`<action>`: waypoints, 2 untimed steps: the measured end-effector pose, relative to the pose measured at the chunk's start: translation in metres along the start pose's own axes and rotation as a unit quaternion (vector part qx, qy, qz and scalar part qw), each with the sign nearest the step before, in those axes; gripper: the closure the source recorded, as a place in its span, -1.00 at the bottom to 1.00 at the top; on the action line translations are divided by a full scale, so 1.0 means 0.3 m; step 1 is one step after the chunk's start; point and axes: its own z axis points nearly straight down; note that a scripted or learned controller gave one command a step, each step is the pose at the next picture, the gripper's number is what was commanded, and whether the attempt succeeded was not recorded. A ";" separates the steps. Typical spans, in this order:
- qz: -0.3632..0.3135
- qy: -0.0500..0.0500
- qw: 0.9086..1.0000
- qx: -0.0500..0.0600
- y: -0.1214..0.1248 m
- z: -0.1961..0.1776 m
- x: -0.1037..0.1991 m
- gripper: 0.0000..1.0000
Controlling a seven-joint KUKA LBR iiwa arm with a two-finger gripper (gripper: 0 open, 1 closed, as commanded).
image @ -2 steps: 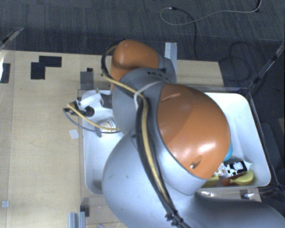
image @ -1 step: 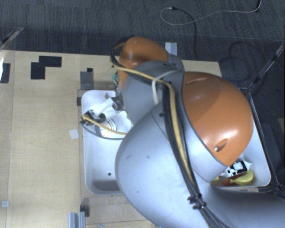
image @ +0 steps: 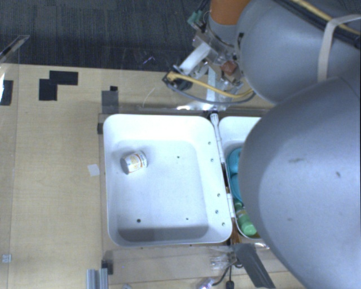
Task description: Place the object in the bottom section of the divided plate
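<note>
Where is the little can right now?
The little can is in the left white bin, close to that bin's left wall, in the left half of the camera view.

1. Your grey arm (image: pixel 304 169) looms across the view's right side, close to the camera.
2. Its orange band (image: pixel 228 8) sits at the top edge.
3. Your claw (image: pixel 224 72) hangs just below that band.

Pale wooden bench (image: pixel 51 186), dark carpet (image: pixel 84 22) beyond

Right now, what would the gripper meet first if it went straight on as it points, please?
Likely the bench behind the left bin, near the seam with the right bin; depth under the gripper is unclear.
</note>
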 end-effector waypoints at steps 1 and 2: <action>0.182 0.000 0.983 0.001 -0.252 0.059 0.117 -1.00; 0.181 -0.002 0.984 0.001 -0.217 0.537 0.188 -1.00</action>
